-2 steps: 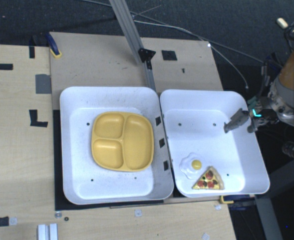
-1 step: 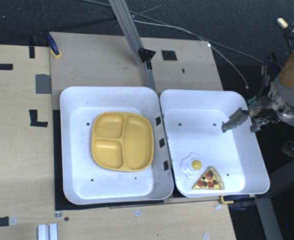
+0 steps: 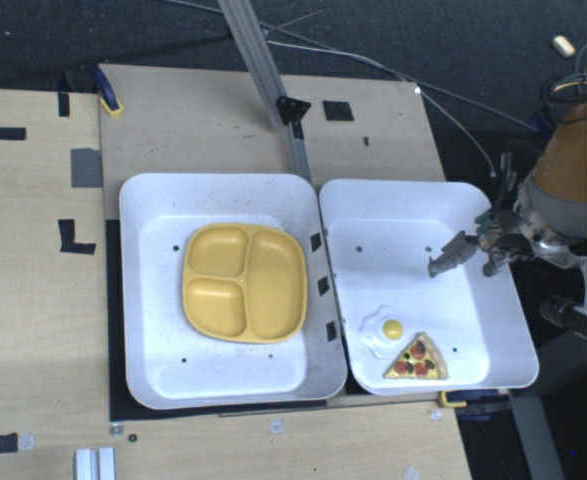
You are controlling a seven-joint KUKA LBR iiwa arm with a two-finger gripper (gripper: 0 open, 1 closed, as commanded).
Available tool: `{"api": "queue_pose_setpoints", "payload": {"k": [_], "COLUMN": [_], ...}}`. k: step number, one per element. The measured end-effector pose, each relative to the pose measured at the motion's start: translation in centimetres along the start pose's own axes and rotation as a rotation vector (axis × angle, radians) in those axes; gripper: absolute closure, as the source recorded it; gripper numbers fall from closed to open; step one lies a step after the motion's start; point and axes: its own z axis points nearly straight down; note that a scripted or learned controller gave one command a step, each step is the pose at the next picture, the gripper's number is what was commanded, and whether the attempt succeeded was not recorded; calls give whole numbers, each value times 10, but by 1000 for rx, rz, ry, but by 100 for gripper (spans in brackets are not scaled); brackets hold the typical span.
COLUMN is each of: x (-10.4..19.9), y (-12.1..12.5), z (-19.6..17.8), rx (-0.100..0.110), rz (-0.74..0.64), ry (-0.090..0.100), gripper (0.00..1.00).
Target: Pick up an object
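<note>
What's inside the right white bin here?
In the right white bin: a toy fried egg beside a toy pizza slice, near its front. The claw hangs above its right side, covering some floor.

The right bin (image 3: 413, 208) has bare floor across its upper and middle part; a fried egg (image 3: 383, 330) and pizza slice (image 3: 417, 359) crowd its lower edge. A yellow divided plate (image 3: 244, 282) fills the left bin (image 3: 153, 268) centre

Plate (image 3: 244, 282) in left bin (image 3: 143, 298); egg (image 3: 383, 330), pizza (image 3: 417, 359) in right bin (image 3: 403, 208).
</note>
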Motion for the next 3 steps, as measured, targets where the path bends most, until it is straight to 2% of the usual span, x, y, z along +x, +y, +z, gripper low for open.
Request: {"api": "queue_pose_setpoints", "payload": {"k": [1,2,3], "x": [7,-2,-1], "y": [-9,-13,-12], "z": [53,104,91], "rx": [1,1,-1], "rz": [0,1,-2], "ry": [1,1,0], "gripper": [0,0,100]}}
